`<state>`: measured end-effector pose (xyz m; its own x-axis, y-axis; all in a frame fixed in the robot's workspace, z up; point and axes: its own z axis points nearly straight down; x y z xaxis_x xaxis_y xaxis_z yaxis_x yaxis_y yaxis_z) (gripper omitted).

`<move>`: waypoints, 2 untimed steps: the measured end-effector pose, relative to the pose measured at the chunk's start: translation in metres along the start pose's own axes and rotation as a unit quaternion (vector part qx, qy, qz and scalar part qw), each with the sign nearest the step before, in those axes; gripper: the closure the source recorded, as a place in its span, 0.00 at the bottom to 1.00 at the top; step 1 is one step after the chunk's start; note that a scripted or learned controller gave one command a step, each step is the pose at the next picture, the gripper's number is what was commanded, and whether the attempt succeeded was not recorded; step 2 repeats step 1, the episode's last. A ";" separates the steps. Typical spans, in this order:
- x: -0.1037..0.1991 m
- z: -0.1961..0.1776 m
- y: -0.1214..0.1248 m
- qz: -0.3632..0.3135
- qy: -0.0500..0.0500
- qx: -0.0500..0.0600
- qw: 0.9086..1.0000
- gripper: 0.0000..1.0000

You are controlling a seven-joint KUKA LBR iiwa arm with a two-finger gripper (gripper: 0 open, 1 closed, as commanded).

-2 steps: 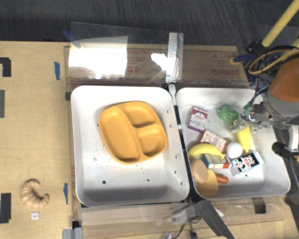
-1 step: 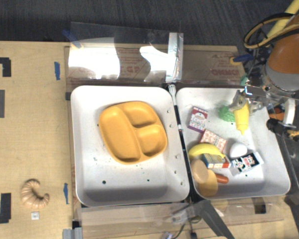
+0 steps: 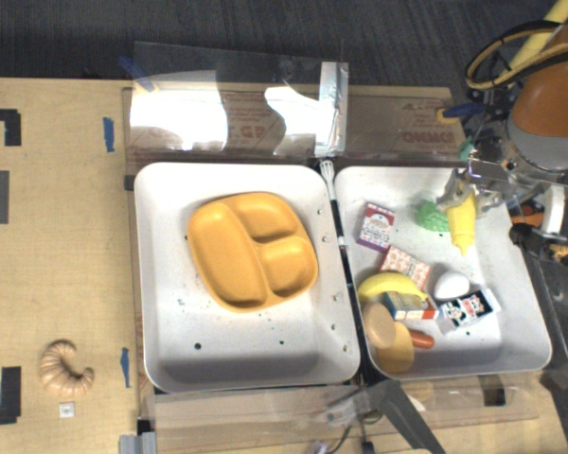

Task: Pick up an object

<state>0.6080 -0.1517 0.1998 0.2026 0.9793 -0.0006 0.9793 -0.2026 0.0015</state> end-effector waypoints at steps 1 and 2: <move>0.069 0.004 -0.009 0.005 0.002 0.002 1.000 1.00; 0.069 0.004 -0.009 0.005 0.002 0.002 1.000 1.00</move>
